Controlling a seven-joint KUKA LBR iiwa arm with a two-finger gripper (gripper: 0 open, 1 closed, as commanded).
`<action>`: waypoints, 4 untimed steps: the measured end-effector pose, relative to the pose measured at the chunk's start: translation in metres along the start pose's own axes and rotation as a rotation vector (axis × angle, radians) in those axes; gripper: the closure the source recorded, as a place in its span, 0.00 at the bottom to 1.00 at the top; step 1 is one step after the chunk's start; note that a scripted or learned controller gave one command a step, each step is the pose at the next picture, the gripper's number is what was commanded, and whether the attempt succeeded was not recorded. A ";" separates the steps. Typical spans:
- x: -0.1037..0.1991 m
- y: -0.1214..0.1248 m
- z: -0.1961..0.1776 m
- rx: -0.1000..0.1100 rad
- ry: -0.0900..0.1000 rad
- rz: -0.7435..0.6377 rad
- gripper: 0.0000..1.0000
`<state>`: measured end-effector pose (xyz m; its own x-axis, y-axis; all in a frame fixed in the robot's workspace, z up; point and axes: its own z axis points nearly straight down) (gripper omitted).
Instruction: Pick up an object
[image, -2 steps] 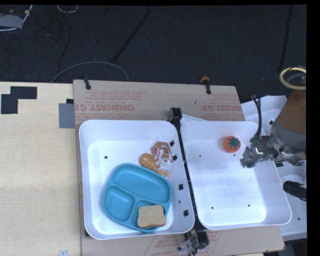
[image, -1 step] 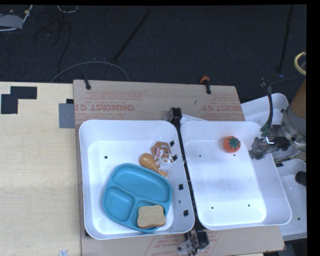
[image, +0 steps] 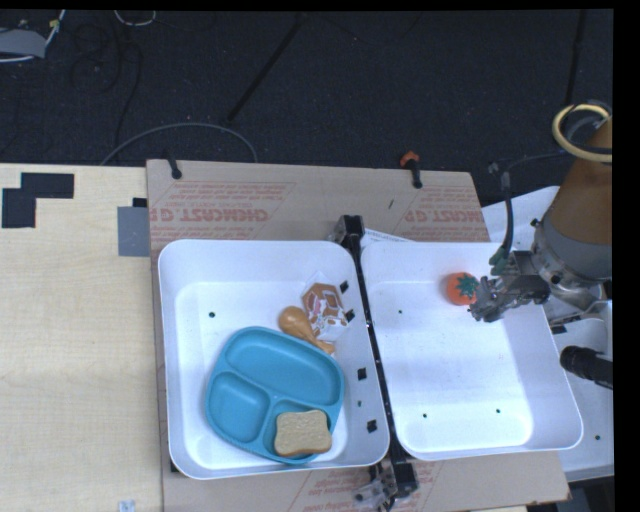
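Hovering low over right bin (image: 470, 420), gripper (image: 487, 300) just right of orange tomato-like toy (image: 460, 288) | claw state: cannot tell, dark and blurred, toy not seen between them | left bin (image: 190, 300): blue divided tray (image: 270, 390) bearing bread slice (image: 302, 433), drumstick (image: 300, 324), clear-wrapped item (image: 324, 303)

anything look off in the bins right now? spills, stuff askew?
Nothing spilled or damaged. The blue divided tray lies at an angle in the left bin, with a slice of bread in its near compartment. A chicken drumstick and a wrapped snack lie loose beside it. The gripper is beside a tomato in the right bin.
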<state>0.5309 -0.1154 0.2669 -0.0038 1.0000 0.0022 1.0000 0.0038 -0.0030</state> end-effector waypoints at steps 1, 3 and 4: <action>0.059 -0.013 0.009 0.002 0.000 -0.001 1.00; 0.160 -0.036 0.018 0.003 0.000 -0.001 1.00; 0.212 -0.028 0.038 0.004 -0.002 -0.001 1.00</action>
